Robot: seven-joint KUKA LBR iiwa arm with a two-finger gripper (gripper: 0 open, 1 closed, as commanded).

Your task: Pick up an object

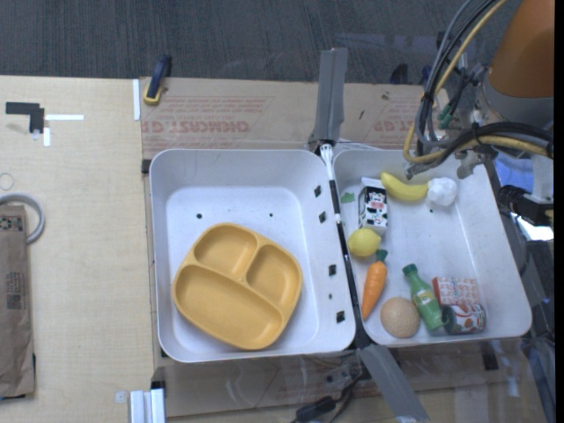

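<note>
The right bin (500,236) holds a banana (404,187), a white lump (442,190), a small milk carton (374,206), a lemon (364,241), a carrot (374,287), a green bottle (424,298), a tan round object (399,317), a red-and-white box (456,289) and a red can (465,318). My gripper (438,161) hangs over the bin's far side, just above the banana and the white lump. It is partly masked by cables and wrist hardware. Nothing is visibly held.
The left bin (167,236) holds a yellow divided plate (238,285). A metal divider post (331,95) rises between the bins at the back. Cardboard (229,113) lies behind the bins, and a brown paper bag (13,298) sits at the far left.
</note>
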